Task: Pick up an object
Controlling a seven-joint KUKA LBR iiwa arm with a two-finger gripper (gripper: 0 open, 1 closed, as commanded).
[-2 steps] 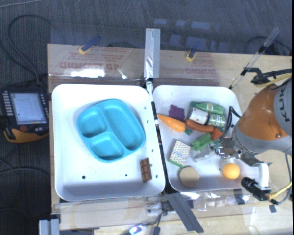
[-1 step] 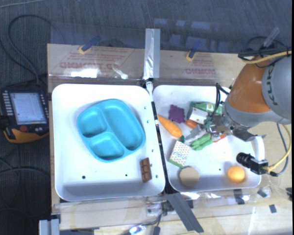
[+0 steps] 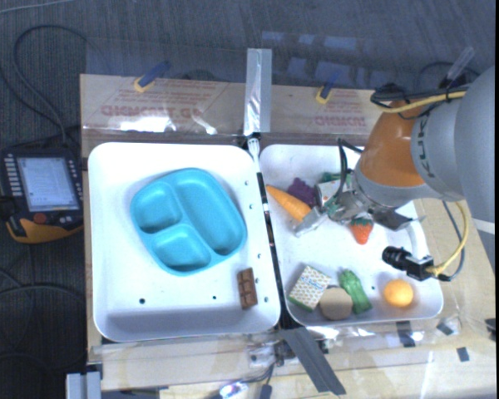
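Orange and tapered, the toy carrot (image 3: 287, 201) lay in the right bin (image 3: 428, 306) with its long axis slanting up-left, just left of the gripper (image 3: 323, 217), which hung low beside it, its jaws' spread impossible to tell beneath the wrist.

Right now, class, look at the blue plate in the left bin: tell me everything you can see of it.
The blue plate is a light blue tray with rounded corners, smooth like plastic, divided by raised ridges into three compartments, one large and two smaller. It lies flat, open side up and turned at a slant, near the middle of the left bin, resting on the white floor. Nothing lies in its compartments. A small brown chocolate bar lies apart from it, toward the bin's lower right corner.
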